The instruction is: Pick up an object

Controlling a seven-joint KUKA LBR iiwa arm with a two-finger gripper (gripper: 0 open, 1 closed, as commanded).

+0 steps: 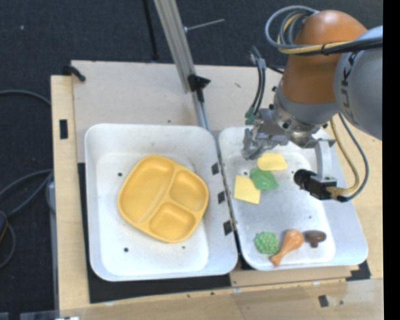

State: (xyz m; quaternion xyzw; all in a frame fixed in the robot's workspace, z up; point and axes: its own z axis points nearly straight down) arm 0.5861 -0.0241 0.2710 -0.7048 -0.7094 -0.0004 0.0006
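From my end the pick looks barely begun. I take the right-hand bin (350,235) as my landmark: everything loose lies inside it. Near its far edge sits a pale yellow piece (272,161), with a green leafy piece (263,179) touching its near side and a yellow wedge (247,189) just beside that, toward the bin's left wall. Along the bin's near edge lie a green broccoli-like piece (267,242), a drumstick (288,244) and a small brown piece (315,237). The claw (255,145) hangs over the bin's far left corner, just beside the pale yellow piece; I cannot tell how its jaws stand. I judge nothing lifted; choosing, closing and raising all remain.
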